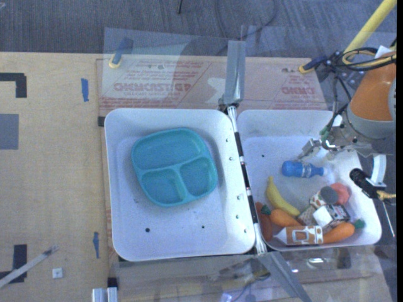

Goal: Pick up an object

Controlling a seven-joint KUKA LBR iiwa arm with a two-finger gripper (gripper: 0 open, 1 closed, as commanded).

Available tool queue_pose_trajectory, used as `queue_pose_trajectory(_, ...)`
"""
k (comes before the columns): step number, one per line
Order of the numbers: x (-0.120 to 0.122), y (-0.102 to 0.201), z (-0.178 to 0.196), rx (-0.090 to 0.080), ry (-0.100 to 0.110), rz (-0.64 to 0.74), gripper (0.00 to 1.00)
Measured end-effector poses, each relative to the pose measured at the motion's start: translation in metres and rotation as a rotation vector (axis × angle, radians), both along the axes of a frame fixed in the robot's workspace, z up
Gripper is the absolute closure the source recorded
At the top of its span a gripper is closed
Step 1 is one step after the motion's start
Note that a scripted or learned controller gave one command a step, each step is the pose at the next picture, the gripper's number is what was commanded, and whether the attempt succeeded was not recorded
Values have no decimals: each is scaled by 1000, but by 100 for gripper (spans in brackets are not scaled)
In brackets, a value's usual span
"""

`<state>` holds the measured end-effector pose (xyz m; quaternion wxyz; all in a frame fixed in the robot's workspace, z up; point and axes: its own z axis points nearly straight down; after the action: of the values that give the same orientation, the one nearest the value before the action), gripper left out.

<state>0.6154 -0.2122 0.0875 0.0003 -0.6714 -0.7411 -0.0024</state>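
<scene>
My gripper (322, 147) hangs over the back of the right bin (277, 131), just above and to the right of a small blue bottle (301, 168) lying on its side. The fingers stand apart and nothing is between them. Closer to the front of this bin lie a yellow banana (278, 197), two orange carrots (284, 218) (340, 231), an orange-and-white carton (303, 234), a reddish ball (340, 191) and a few small dark and white pieces (328, 211), all crowded together.
The left bin (126, 231) holds a teal divided plate (174, 166). A metal divider (234, 80) runs back from the shared bin walls. Cables and a yellow bar (371, 24) sit at the back right by the arm (373, 99).
</scene>
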Motion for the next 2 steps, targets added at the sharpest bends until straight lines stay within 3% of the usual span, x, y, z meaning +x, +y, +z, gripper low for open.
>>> queue_pose_trajectory(1,-27,-4,1,3,-5,56,0)
queue_pose_trajectory(2,-75,52,1,-5,-6,189,0)
